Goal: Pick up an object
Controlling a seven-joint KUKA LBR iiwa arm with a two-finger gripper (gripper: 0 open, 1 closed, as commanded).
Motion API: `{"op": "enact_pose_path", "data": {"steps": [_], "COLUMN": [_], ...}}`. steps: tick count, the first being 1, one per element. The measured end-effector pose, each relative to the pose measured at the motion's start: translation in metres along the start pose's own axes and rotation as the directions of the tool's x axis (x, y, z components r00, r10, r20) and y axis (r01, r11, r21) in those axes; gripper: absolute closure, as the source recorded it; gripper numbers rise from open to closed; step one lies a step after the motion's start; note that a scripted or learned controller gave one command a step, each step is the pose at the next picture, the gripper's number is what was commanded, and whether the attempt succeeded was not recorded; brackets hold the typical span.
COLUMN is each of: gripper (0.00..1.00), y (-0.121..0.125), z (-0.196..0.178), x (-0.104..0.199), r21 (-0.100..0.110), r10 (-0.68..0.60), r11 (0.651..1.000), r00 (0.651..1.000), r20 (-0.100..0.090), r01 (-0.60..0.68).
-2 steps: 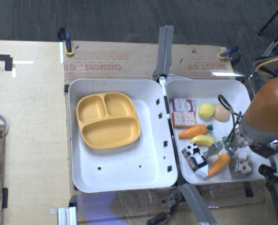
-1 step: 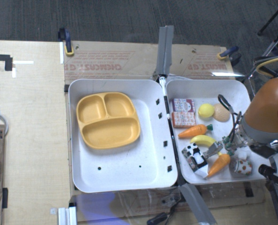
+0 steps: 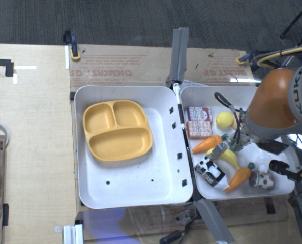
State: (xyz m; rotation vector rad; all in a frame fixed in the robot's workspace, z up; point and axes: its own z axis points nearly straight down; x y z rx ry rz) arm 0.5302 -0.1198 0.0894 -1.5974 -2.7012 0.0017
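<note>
Camera view: the arm (image 3: 273, 103) enters from the right edge and bends down over the right bin (image 3: 283, 191), its orange band above the wrist. The gripper (image 3: 223, 150) points down-left into that bin; whether it is released or clenched cannot be told.

Positions relative to the gripper:
- 1 carrot (image 3: 206, 144) lies just beside it, on the left.
- 1 yellow banana-like item (image 3: 229, 158) lies directly below it, apparently touching.
- 1 lemon (image 3: 224, 119) lies above.
- 2 printed packets (image 3: 199, 122) lie to the upper left.
- 1 black-and-white toy (image 3: 209, 171) lies to the lower left.
- A 2nd carrot (image 3: 238, 179) lies to the lower right.

Well to the left, the left bin (image 3: 136, 187) holds a yellow 3-compartment plate (image 3: 118, 130).
</note>
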Motion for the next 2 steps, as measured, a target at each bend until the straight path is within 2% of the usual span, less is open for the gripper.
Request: {"op": "enact_pose_path", "data": {"steps": [1,2], "gripper": [1.0,1.0], "y": [-0.001,0.093], "z": [-0.007,-0.1], "x": [-0.001,0.037], "r21": [0.004,0.0], "r10": [0.005,-0.02], "r11": [1.0,1.0], "r00": [1.0,1.0], "r20": [-0.004,0.002], "r01": [-0.005,0.02]}}
